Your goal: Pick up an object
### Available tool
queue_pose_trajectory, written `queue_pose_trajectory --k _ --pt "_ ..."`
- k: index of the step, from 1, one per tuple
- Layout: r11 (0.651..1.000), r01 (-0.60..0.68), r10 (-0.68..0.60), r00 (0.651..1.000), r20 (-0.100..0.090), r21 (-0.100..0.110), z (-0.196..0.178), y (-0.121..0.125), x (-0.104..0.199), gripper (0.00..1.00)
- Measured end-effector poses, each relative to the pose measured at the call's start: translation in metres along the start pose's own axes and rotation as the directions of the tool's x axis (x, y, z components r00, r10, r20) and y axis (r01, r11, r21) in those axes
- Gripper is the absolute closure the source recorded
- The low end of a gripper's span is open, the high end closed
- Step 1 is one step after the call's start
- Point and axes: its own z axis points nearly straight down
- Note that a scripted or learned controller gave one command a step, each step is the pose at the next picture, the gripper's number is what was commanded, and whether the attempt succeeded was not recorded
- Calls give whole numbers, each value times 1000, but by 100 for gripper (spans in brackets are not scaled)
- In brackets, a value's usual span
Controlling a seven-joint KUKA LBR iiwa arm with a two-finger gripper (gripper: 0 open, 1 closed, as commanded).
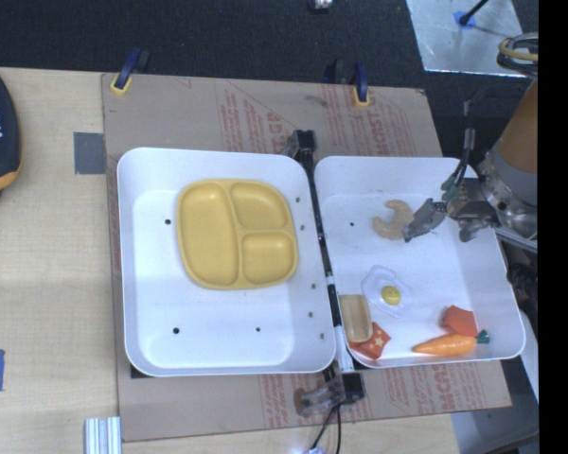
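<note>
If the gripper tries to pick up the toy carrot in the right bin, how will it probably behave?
The carrot is tapered and rounded, so it may roll or slip out of a pinch. It looks like a light plastic toy, probably stiff. It lies against the right bin wall, which may crowd the gripper.

tray [237,232]: yellow
bins [142,282]: white
carrot [445,345]: orange, green tip
egg [388,289]: white, yellow yolk
cashew [392,218]: tan
clamps [125,76]: blue, yellow

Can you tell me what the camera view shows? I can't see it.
A robot gripper hovers beside a tan curved toy in the right white bin, which also holds a fried egg and carrot. The left bin holds a yellow divided plate.
</note>
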Motion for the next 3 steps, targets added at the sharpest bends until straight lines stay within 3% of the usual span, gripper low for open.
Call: queue_pose_trajectory --k 1,2,3 --pt "1000 0 0 1000 -1 6 154 -10 19 0" --pt "1000 -4 4 1000 5 -10 116 51 -37 0" --pt "1000 2 -2 1000 3 -7 147 127 -58 0"
